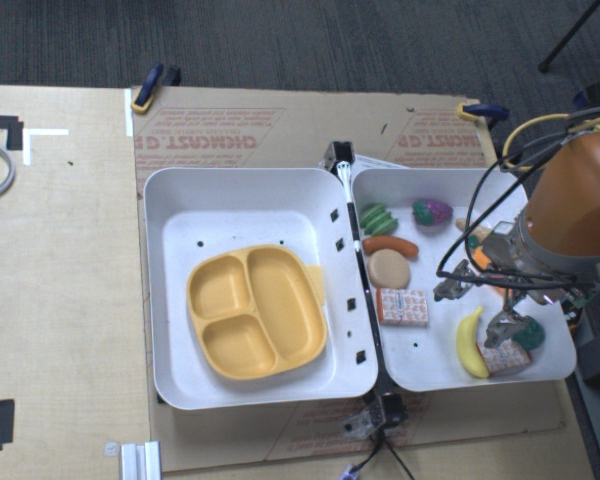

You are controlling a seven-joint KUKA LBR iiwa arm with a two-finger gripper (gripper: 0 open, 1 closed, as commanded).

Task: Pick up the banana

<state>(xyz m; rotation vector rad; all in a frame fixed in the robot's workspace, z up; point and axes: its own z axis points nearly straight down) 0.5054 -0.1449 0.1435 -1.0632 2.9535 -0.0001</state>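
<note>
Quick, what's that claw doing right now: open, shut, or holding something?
Gripper: cannot be told; it hangs just right of the banana.

Yellow banana [469,344] and purple grapes [432,212] lie in the white right bin [420,368]; a yellow plate [256,311] fills the white left bin [170,268].

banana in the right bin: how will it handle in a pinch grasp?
The banana looks like a smooth moulded toy, so probably stiff, light and a bit slippery. Its curve may let it pivot between fingers. It lies beside a pink block, which could crowd the gripper.
</note>
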